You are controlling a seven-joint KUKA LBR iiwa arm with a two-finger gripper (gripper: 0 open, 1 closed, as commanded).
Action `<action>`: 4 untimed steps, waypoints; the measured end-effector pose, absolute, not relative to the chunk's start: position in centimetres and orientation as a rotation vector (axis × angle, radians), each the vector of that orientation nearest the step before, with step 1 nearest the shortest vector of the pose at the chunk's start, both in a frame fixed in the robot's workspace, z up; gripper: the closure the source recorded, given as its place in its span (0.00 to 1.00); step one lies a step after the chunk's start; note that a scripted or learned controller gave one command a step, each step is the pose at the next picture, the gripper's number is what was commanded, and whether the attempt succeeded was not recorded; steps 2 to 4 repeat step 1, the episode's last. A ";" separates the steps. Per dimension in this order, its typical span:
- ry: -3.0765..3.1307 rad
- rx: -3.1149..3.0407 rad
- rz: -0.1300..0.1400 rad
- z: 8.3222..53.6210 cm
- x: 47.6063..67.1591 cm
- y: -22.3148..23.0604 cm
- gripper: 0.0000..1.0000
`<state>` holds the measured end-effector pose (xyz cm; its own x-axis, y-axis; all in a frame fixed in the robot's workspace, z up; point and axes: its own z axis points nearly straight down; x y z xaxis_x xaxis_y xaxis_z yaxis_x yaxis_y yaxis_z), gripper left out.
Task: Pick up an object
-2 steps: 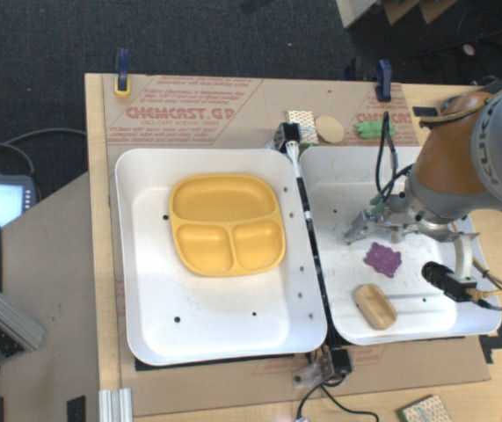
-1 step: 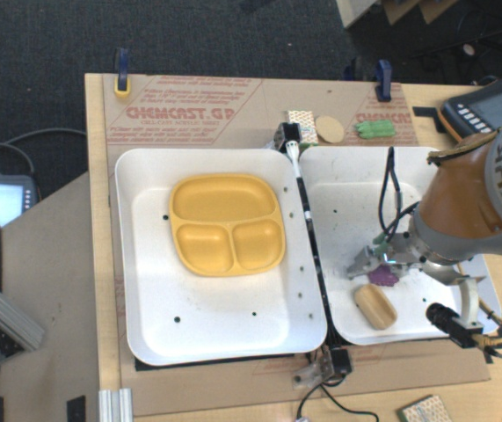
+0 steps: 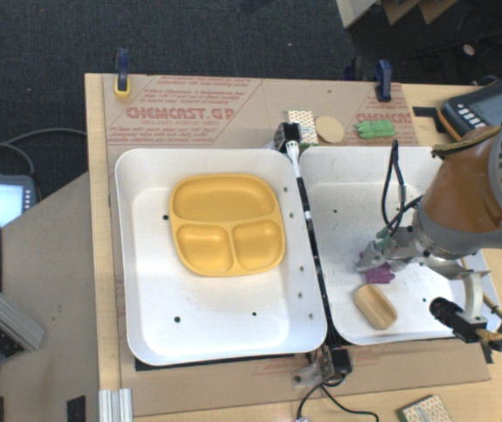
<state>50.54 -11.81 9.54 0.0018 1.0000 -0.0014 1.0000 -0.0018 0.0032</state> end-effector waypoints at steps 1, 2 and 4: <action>2.231 2.205 0.014 19.0 51.4 -1.6 1.00; 2.231 2.205 0.014 19.0 51.4 -1.6 1.00; 2.231 2.205 0.014 19.0 51.4 -1.6 1.00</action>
